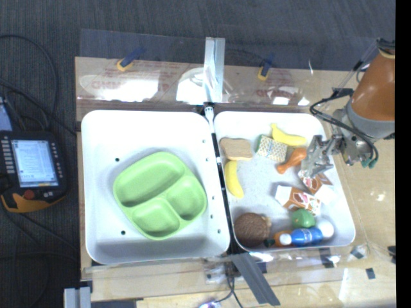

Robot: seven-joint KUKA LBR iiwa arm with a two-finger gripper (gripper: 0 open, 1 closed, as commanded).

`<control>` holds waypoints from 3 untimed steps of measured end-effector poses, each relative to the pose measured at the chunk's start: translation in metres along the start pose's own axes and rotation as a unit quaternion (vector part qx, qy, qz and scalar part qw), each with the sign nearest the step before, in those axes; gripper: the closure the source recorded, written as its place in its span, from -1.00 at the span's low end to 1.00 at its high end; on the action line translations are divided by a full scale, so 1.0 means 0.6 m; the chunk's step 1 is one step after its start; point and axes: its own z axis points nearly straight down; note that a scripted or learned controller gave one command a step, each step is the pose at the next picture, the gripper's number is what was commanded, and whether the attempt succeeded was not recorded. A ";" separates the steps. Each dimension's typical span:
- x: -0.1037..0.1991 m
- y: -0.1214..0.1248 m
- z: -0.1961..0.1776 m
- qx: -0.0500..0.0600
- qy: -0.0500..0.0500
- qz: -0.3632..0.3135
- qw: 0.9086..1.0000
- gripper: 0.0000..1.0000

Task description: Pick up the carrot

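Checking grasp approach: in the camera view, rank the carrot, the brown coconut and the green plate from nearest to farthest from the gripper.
1. carrot: right bin, just left of the gripper.
2. brown coconut: right bin's near-left corner, farther off.
3. green plate: left bin, farthest.

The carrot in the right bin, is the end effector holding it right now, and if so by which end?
Cannot be told. The end effector sits right beside the carrot, at its right end, but the view does not show the carrot between its fingers.
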 end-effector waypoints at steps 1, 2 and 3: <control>0.036 -0.007 -0.201 0.001 -0.002 -0.131 0.991 1.00; -0.042 -0.007 -0.080 -0.004 0.002 -0.291 0.957 1.00; -0.147 -0.012 -0.108 -0.002 -0.001 -0.391 0.921 1.00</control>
